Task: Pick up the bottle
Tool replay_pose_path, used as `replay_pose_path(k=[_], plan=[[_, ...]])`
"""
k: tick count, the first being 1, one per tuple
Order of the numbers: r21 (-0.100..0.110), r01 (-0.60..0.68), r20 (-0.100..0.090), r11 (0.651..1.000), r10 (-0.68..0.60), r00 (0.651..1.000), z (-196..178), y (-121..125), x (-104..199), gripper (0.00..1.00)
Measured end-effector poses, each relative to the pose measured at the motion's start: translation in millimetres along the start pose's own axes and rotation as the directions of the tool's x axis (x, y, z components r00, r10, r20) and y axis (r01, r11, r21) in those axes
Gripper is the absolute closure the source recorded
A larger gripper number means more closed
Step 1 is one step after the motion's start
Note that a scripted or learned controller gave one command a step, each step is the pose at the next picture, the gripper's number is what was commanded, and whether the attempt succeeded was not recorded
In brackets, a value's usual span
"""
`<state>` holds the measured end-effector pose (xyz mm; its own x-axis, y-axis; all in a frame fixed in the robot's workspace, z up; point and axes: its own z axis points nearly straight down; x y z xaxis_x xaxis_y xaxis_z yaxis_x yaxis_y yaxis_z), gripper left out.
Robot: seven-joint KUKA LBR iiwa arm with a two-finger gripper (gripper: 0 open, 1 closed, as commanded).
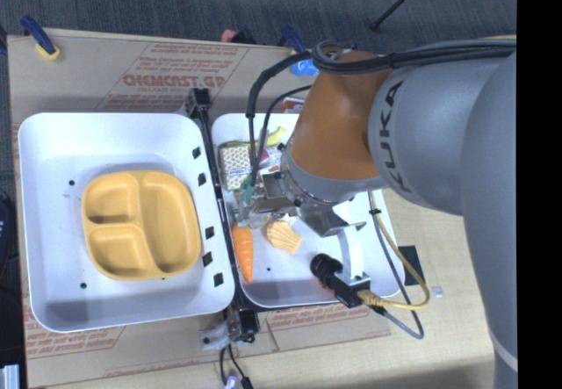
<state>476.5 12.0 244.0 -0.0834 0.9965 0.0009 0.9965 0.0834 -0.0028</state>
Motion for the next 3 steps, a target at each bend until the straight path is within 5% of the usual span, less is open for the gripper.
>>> replay_pose_path(k=[1,2,3], plan=[[0.003,0.315,0.000,0.949,-0.315,0.949,25,2,28,1.00],[0.003,0.587,-0.001,0.810,-0.587,0.810,53,5,71,1.00],[-0.001,0.769,0.005,0.640,-0.769,0.640,-33,3,25,1.00]])
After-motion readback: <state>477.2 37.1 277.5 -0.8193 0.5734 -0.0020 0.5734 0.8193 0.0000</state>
